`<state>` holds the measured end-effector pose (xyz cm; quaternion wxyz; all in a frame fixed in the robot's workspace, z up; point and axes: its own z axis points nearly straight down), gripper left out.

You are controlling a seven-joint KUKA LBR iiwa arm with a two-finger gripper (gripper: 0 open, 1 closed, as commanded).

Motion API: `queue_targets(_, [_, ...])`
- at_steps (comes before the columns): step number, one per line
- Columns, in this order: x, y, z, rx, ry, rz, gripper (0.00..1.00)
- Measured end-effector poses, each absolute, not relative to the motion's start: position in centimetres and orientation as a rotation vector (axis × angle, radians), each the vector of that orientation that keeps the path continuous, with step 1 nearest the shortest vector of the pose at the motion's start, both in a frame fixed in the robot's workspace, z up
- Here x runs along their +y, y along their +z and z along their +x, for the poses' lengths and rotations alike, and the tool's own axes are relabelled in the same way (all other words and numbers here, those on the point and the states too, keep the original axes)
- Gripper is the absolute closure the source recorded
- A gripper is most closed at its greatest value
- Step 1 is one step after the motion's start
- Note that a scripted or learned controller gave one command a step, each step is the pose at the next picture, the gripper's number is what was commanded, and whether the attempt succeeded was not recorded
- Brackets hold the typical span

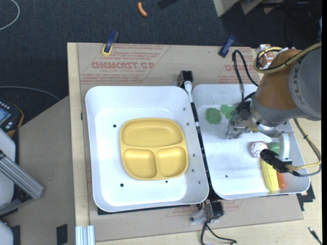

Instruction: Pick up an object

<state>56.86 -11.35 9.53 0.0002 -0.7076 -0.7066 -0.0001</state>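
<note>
My gripper (234, 131) reaches down into the right bin (230, 180), its tips close to the bin floor just right of the bin's middle. A green broccoli piece (213, 116) lies up and left of the tips, and another green piece (227, 109) lies beside it. A small white and red ball (257, 148) rests to the right of the gripper. A yellow corn cob (269, 175) lies near the bin's lower right corner with an orange piece (281, 180) beside it. Nothing shows between the fingers.
The left bin (102, 137) holds a yellow divided plate (153, 148). A black cable end (273, 162) hangs over the right bin near the corn. A green item (274, 148) sits by the ball. The arm's orange band (273, 88) covers the bin's upper right.
</note>
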Motion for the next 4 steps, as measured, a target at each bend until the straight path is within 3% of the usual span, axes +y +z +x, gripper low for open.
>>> queue_targets(1, [-12.0,15.0,57.9,-2.227,-0.006,-2.226,1.0])
queue_targets(2, [-12.0,21.1,57.3,-2.227,-0.007,-2.226,1.0])
queue_targets(3, [-12.0,22.6,57.4,-2.226,-0.004,-2.224,1.0])
queue_targets(4, [-6.8,21.6,57.5,-2.224,0.0,-2.214,1.0])
